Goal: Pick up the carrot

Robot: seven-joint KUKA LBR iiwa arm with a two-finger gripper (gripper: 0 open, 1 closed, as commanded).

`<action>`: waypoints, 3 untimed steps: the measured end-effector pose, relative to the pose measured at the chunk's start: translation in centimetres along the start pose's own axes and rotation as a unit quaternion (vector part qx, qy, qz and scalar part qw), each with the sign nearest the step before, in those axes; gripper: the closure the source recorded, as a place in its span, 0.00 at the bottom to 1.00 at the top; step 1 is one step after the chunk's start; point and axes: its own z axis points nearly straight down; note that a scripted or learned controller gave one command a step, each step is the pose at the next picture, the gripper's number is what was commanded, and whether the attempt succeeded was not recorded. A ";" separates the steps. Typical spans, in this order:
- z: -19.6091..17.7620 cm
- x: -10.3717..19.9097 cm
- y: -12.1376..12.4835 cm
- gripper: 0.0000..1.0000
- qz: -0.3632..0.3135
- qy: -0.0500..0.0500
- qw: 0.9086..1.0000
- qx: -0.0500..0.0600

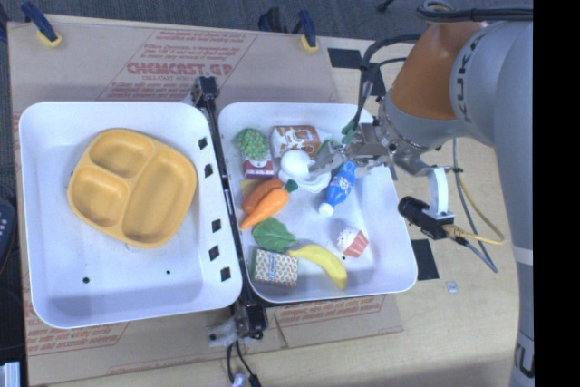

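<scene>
The gripper (333, 154) hangs low over the upper middle of the right bin (391, 272), reaching in from the right on the grey arm (494, 77) with its orange band. Whether its jaws stand apart or together I cannot tell, since the metal parts blur into the things beneath them, and nothing can be made out clamped between them. The carrot (263, 203) lies below and to the left of the gripper, well apart from it, tilted with its green top pointing up toward the gripper and its tip toward the bin's left wall. Just left of the gripper sits a white egg-shaped piece (294, 163), and above that a brown and white carton (295, 140). A blue and white bottle (339, 186) lies just below and right of the gripper, slanting down to the left. Farther left is a green bumpy vegetable (252, 143) (its exact kind is hard to tell). Below the carrot are a green leaf (273, 237), a yellow banana (323, 261), a small printed box (275, 267) and a red and white piece (352, 241). Far to the left, the other bin (41, 222) holds 1 yellow divided plate (132, 186) with 3 compartments. Both bins rest on cardboard on the desk (453, 331).
</scene>
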 end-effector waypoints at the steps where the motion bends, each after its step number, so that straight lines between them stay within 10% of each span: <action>1: 8.3 4.9 1.9 0.00 0.078 0.000 0.997 -0.004; 2: 10.0 7.7 -1.6 0.00 0.103 0.000 0.995 0.000; 3: 9.0 7.7 -1.6 1.00 0.102 0.001 0.995 0.001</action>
